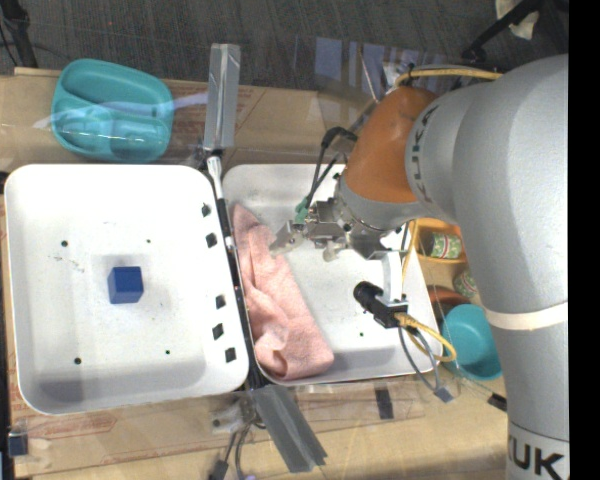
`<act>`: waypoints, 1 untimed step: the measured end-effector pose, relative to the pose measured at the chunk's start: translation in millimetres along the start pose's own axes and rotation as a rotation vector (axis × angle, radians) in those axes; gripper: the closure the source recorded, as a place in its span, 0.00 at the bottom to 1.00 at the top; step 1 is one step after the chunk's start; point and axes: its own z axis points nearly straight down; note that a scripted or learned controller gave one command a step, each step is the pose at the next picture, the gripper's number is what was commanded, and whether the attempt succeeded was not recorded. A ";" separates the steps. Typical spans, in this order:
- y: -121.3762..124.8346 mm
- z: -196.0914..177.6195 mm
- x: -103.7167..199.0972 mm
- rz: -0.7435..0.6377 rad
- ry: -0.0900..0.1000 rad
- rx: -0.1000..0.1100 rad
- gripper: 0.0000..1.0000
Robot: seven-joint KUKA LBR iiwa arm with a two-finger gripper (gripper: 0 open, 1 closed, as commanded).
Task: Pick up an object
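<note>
End effector [298, 234] low in right bin [380, 358], finger state unclear. Pink cloth [280, 308] touching or just left-below it, long axis running along bin divider.

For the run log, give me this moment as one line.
arm: over right bin | gripper: by pink cloth | blue cube: left bin | hold: unconfirmed

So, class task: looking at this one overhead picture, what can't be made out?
- Tool: small and cluttered by cables; open or shut cannot be told.
- Right bin: its right part is covered by the arm.
- Pink cloth: anything beneath it is hidden.
- Teal cup and items beside it: partly behind the arm.
</note>
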 end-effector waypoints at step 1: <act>-16.5 38.0 17.5 -0.105 0.000 -0.005 0.00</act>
